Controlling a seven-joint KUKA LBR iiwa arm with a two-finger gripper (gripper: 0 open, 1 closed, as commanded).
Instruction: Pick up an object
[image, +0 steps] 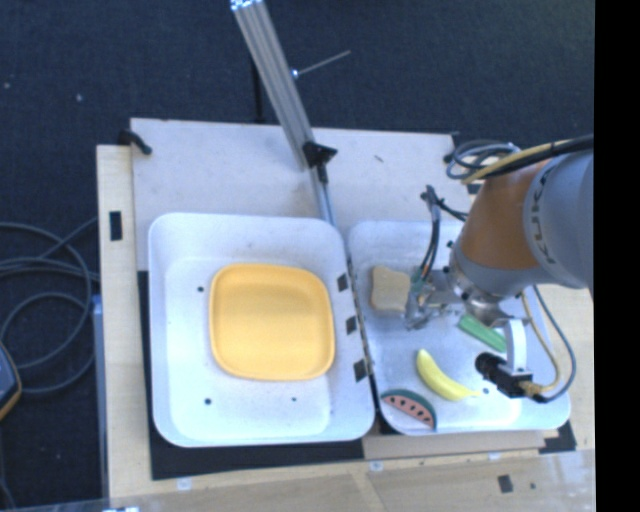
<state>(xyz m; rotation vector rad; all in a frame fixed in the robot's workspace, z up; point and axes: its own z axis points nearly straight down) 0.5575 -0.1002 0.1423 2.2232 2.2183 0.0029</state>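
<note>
Gripper (418, 306) sits low inside the right shallow white bin (392, 238), at the end of the grey arm with its orange band (497, 235), which comes in from the right side. Whether it is released or clenched cannot be told from this slanted overhead angle.

Just left of the gripper lies a tan squarish block (388, 288), close against the bin's left wall; whether the two touch cannot be made out. On the gripper's other side, a flat bright green piece (480, 331) pokes out from under the wrist, partly hidden by it.

Nearer the front of the same bin rests a yellow plastic banana (443, 376), curved, lying apart from the gripper and the block. In front of the banana, at the bin's front rim, sits a red watermelon slice with a green rind (409, 407).

The left shallow white bin (180, 300) holds a yellow square plate with rounded corners (271, 321), lying flat near its middle. A slanted silver metal rail (278, 80) rises from between the two bins at the back. Both bins stand on a pale bench (220, 160).
</note>
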